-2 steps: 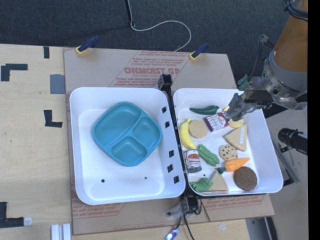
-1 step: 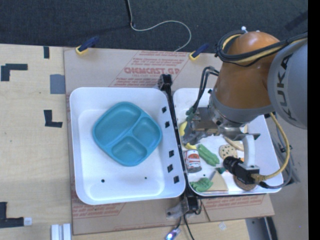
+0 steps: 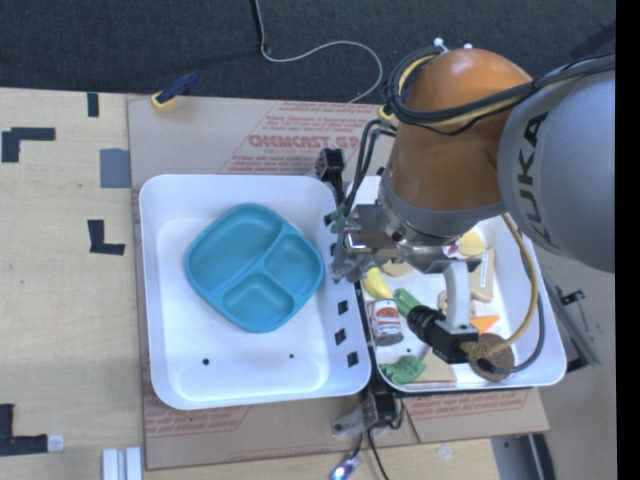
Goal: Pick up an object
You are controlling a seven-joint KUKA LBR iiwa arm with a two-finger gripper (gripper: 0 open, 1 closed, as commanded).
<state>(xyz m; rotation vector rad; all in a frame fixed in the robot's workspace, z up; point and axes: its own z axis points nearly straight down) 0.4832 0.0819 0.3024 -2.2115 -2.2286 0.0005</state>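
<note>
Camera view: we see the arm (image 3: 470, 158) over the right bin (image 3: 535, 368) of small objects; a blue plate (image 3: 255, 266) fills the left bin (image 3: 170, 368).

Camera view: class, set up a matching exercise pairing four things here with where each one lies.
Things:
1. blue divided plate
2. small can
3. green leafy piece
4. yellow-and-blue clip

Places:
A. front edge of the right bin
B. brown board behind the bins
C. left bin
D. right bin, near its left wall

Pairs: 1-C, 2-D, 3-A, 4-B
</note>
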